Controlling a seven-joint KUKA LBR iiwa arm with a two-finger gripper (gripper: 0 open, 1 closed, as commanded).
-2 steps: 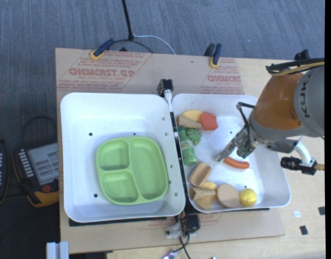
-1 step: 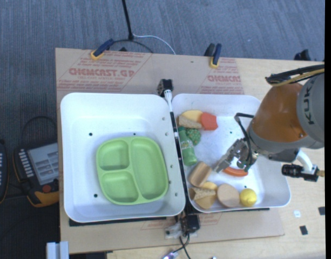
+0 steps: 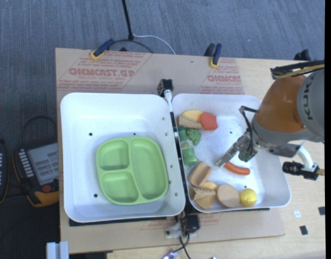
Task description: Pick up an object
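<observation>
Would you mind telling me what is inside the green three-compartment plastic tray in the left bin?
All three compartments of the green three-compartment plastic tray show bare green plastic. The white bin floor under it is covered.

Left bin (image 3: 73, 144) holds a divided tray (image 3: 133, 170). Right bin (image 3: 273, 190) holds food items (clustered along its left wall and front edge).

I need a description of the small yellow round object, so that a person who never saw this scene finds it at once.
Start at the right white bin, the one filled with toy food. Go to its near right corner, where the lemon lies beside a tan rounded piece. It is the one bright yellow ball-like item there, smaller than its neighbour.
</observation>
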